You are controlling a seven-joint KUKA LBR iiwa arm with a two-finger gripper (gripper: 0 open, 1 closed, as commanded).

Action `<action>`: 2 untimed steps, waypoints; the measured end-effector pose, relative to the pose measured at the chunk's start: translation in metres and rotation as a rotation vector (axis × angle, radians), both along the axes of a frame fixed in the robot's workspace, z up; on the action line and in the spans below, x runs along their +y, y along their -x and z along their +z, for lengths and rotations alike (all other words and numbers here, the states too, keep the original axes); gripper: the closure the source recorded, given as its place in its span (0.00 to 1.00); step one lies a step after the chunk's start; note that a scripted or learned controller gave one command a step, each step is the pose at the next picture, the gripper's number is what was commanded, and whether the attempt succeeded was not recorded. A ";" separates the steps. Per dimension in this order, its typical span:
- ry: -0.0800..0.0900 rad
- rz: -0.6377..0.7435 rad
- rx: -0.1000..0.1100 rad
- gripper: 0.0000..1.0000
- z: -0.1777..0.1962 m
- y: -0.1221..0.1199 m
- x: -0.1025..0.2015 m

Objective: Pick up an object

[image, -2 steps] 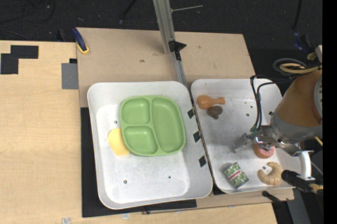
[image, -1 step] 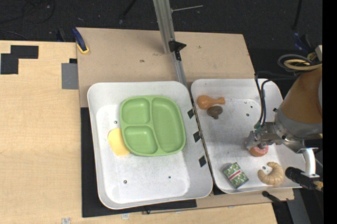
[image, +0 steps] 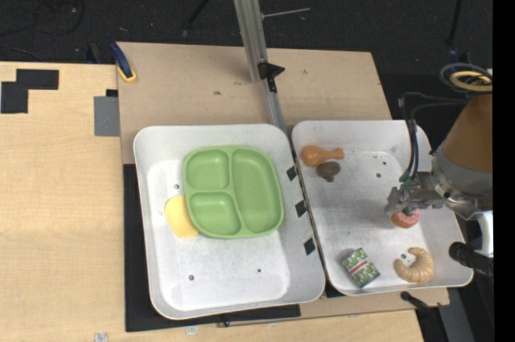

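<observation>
Pink round object sits touching the fingers.

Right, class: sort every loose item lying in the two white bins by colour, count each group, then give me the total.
Green: 2, the divided plate and the small packet
Yellow: 1, the piece beside the plate
Orange: 1, the gourd-shaped toy
Brown: 1, the lump
Tan: 1, the croissant
Pink-red: 1, the item under the end effector
Total: 7
</observation>
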State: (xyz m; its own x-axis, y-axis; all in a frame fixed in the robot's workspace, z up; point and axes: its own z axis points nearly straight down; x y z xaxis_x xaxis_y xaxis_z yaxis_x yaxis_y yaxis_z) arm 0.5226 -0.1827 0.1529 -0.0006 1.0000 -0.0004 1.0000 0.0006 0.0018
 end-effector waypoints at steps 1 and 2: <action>0.000 0.000 0.000 1.00 0.042 0.001 -0.002; 0.000 0.001 -0.001 1.00 0.086 0.006 -0.001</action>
State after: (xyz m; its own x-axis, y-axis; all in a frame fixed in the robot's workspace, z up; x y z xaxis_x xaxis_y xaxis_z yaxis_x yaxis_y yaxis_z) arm 0.5169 -0.1836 0.2392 -0.0014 1.0000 -0.0008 1.0000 0.0014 0.0026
